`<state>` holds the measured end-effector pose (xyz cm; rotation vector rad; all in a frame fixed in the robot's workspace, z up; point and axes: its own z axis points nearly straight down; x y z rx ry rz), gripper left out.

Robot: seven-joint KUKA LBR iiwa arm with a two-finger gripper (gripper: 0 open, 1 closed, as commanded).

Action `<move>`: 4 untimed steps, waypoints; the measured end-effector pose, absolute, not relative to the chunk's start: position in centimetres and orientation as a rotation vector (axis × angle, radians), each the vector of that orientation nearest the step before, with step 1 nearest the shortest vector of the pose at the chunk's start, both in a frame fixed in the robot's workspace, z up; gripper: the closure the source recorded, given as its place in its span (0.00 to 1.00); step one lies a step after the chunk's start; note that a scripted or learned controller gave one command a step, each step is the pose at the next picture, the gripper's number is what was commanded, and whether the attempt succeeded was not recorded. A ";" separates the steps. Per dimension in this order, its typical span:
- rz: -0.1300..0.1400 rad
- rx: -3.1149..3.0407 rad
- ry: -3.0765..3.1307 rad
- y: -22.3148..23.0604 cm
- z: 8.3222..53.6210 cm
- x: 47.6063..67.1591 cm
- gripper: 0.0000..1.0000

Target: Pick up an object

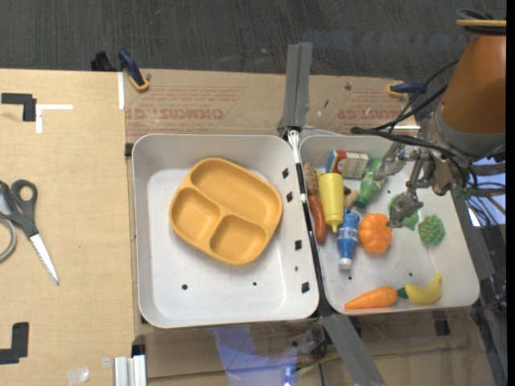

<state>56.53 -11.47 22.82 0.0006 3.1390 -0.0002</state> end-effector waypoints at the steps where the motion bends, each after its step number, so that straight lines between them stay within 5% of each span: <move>1: 0.000 0.440 3.108 -13.5 9.2 55.5 0.00; 2: 0.000 0.382 3.115 -9.9 9.3 57.4 0.00; 3: 0.000 0.583 3.085 -9.2 9.3 51.2 0.00; 4: -0.001 0.817 3.030 -9.4 9.2 54.2 0.00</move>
